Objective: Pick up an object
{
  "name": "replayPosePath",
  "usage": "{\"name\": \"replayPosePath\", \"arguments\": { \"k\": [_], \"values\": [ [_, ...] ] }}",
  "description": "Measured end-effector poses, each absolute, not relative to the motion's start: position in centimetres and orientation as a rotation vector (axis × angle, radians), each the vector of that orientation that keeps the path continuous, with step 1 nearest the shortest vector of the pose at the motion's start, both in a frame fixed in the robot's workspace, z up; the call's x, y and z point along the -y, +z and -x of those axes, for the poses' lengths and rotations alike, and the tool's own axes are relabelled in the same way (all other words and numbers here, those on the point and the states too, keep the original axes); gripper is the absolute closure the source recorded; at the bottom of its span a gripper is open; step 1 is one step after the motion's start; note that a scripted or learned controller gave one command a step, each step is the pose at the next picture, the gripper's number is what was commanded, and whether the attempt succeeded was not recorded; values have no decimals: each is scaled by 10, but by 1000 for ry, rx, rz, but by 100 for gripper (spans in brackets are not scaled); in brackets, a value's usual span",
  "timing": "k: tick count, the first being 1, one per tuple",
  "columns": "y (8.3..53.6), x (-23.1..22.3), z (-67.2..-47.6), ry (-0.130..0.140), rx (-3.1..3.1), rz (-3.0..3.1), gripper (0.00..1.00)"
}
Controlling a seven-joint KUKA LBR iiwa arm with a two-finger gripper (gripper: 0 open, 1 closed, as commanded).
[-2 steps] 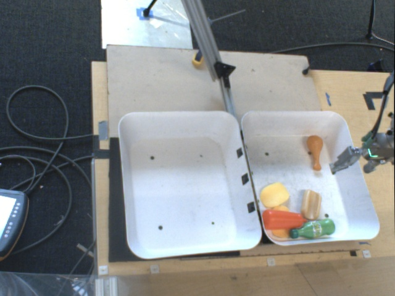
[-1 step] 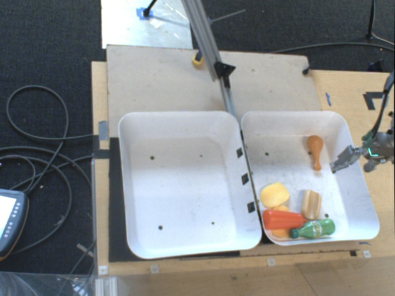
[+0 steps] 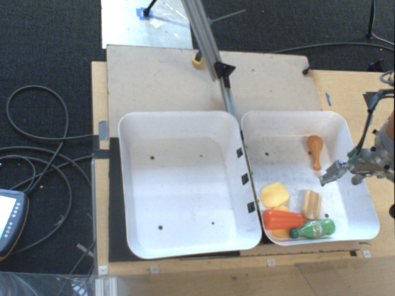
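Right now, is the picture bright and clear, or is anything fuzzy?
Camera view: evenly lit, both white bins bright with soft shadows along their walls; the toys look fairly sharp, like the green bottle; the gripper at the right edge looks a little blurry.

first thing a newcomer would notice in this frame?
Probably the cluster of bright toy food in the near corner of the right bin: a yellow piece, a red-orange carrot-like piece, a green bottle and a tan bread roll. A drumstick lies apart farther back, and the hand hangs over that bin's right side.
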State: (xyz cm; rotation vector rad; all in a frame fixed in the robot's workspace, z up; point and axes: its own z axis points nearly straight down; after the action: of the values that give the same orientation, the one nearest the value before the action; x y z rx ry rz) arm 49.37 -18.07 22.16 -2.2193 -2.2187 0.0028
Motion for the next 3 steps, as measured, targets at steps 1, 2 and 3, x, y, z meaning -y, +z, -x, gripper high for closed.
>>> {"name": "replayPosePath", "arguments": {
  "k": [1, 2, 3],
  "values": [
    [169, 171, -498, 2, 2219, 2218, 0],
    [119, 179, -502, 2, 2218, 2220, 0],
    [133, 180, -504, -3, 2224, 2223, 100]
  ]
}}
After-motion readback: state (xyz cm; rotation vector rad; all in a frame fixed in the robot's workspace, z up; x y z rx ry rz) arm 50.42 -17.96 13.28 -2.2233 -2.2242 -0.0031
